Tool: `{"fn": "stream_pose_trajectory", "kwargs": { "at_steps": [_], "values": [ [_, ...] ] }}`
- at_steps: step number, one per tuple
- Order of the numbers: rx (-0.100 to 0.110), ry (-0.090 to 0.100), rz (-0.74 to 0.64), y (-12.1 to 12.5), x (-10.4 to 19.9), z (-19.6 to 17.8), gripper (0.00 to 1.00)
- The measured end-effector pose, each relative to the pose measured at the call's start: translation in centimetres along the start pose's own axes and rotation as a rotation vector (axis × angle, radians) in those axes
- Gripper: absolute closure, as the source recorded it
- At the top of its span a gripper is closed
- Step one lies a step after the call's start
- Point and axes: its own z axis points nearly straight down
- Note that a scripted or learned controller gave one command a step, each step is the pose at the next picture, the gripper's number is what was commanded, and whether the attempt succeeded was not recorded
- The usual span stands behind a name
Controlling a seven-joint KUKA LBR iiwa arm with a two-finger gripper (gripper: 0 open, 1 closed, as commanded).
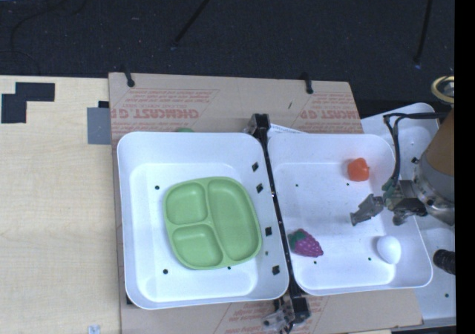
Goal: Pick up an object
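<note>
The right bin (326,158) holds three small things: an orange fruit-like piece (358,169) near its back right, a purple bunch of grapes (306,243) at its front left, and a white egg (387,249) at its front right. My gripper (381,212) reaches in from the right and hangs over the right part of this bin, between the orange piece and the egg. Its fingers (365,211) stand apart, so it is open, and nothing is between them. The egg lies just in front of the gripper, apart from it.
The left bin (141,177) carries a green divided plate (211,221). A black divider (271,199) runs between the two bins. Both bins rest on a cardboard sheet (223,106) on the light wooden bench.
</note>
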Motion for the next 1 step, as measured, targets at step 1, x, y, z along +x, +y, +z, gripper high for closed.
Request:
{"fn": "stream_pose_trajectory", "kwargs": {
  "at_steps": [1],
  "values": [
    [-0.012, -0.003, -0.003, 0.26, 0.00, -0.55, 0.00]
  ]
}}
